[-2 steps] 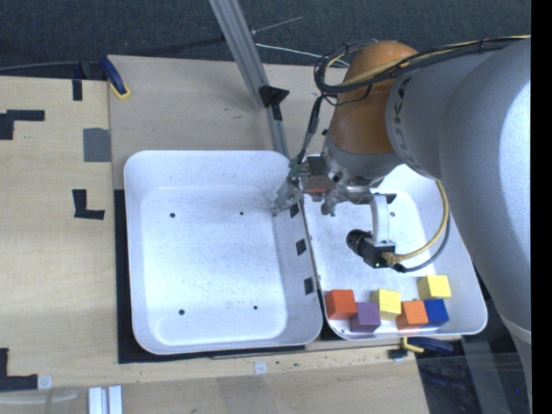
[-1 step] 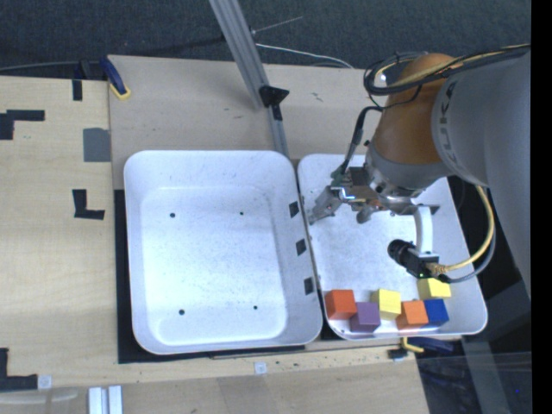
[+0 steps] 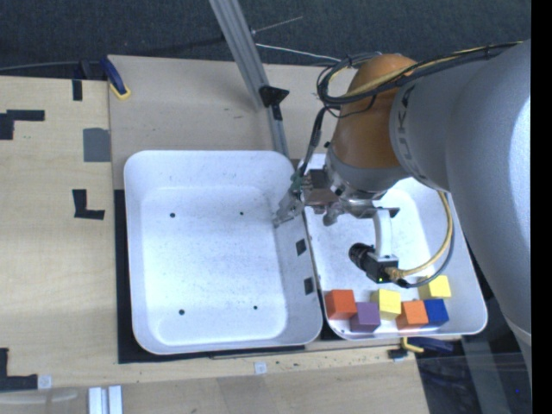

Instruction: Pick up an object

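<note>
risk: end effector (image 3: pixel 297 198) hangs over the rim between bins, well apart from the blocks; a descent there strikes plastic. cannot tell its state. shallow white left bin (image 3: pixel 155 179): bare. right white bin (image 3: pixel 461 313): orange cube (image 3: pixel 341 303), purple cube (image 3: pixel 368 315), yellow cube (image 3: pixel 390 301), blue cube (image 3: pixel 436 312) along the near edge.

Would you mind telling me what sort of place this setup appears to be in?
Most likely a robotics lab workbench: a grey arm with an orange band reaches over two white bins, small coloured blocks sit in the right one, and black tape marks dot the wooden bench.
</note>
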Controlling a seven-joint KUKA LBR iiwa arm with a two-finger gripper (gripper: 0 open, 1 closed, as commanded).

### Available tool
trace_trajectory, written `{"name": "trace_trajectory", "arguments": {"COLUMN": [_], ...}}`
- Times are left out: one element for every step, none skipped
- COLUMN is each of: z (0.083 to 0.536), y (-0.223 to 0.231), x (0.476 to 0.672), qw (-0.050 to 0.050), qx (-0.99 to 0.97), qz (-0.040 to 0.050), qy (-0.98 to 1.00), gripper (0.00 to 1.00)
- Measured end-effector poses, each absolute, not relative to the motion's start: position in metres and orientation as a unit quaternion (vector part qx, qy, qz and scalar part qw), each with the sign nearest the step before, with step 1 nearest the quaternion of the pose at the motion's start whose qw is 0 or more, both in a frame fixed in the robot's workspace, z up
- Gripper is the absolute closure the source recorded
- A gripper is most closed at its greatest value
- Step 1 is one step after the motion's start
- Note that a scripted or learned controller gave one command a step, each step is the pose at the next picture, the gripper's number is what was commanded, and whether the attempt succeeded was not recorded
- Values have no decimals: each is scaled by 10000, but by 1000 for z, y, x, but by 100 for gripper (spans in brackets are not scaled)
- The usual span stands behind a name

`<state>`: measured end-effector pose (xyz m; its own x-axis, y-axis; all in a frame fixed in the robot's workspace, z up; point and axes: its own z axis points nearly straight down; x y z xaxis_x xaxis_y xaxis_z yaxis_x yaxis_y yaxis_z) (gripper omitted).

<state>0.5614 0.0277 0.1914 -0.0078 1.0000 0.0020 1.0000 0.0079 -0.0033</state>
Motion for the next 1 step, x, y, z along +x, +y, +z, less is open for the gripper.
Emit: {"name": "trace_trajectory", "arguments": {"z": [191], "y": [43], "x": [584], "qw": [4], "qx": [-7059], "qz": [2], "qy": [-7083], "gripper": [0]}}
